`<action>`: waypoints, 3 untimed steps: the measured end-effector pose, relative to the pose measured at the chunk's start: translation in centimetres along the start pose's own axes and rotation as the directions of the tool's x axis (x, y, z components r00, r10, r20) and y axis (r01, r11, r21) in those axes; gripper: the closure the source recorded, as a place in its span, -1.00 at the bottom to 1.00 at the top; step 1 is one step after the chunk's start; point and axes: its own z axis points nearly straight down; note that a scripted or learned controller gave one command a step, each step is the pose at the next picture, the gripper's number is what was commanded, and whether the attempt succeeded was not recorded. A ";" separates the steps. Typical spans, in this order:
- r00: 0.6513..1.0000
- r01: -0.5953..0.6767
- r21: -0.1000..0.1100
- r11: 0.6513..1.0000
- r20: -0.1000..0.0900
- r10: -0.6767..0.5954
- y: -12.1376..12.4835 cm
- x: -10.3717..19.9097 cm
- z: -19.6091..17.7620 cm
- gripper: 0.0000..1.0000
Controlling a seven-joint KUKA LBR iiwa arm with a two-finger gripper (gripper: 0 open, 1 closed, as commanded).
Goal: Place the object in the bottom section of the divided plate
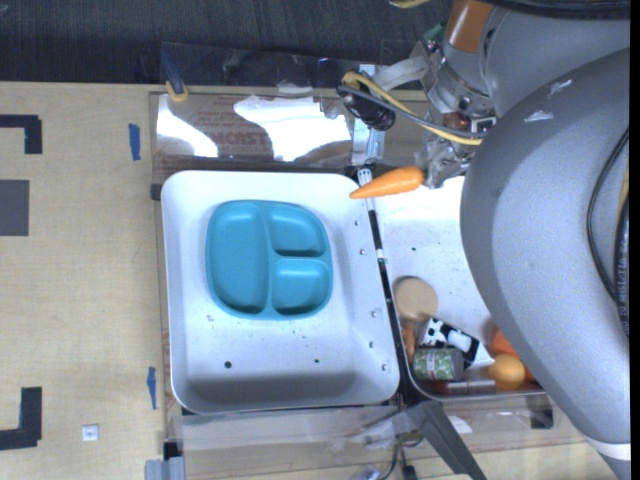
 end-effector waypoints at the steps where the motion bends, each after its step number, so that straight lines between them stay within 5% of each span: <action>1: 0.995 0.103 0.005 0.995 0.011 -0.103 -1.5 -0.5 2.1 1.00; 2: 0.999 0.041 0.003 0.999 0.010 -0.041 -10.2 0.9 7.5 1.00; 3: 0.999 0.034 0.001 0.999 0.004 -0.034 -9.7 1.0 7.2 -1.00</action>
